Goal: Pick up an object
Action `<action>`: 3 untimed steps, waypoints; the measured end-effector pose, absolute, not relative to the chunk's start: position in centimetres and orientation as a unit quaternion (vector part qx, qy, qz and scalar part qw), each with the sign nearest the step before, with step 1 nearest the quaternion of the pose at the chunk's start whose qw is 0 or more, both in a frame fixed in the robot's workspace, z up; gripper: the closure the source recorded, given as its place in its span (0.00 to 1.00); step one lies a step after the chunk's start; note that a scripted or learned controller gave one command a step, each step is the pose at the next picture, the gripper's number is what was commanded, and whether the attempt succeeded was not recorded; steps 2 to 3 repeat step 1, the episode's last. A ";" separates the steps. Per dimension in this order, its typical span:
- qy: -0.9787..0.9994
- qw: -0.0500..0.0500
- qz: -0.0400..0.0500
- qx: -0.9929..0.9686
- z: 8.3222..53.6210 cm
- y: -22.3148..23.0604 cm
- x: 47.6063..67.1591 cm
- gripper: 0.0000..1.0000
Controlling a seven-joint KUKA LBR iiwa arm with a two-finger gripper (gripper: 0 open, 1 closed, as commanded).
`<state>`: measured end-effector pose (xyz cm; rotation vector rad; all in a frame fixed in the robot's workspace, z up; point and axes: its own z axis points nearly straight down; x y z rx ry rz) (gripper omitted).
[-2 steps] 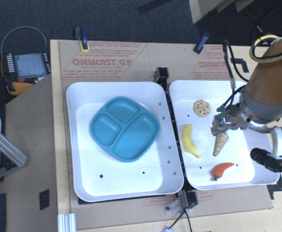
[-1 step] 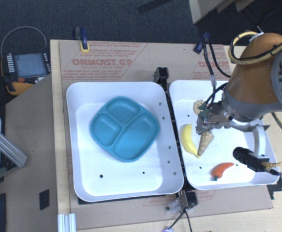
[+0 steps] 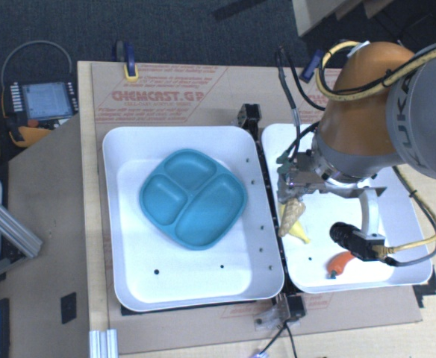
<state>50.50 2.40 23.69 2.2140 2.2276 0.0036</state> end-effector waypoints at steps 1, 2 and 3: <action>0.708 -0.001 -0.001 0.706 22.6 6.9 50.3 1.00; 0.708 -0.001 -0.001 0.706 22.6 6.9 50.3 1.00; 0.708 -0.001 -0.001 0.706 22.6 6.9 50.3 1.00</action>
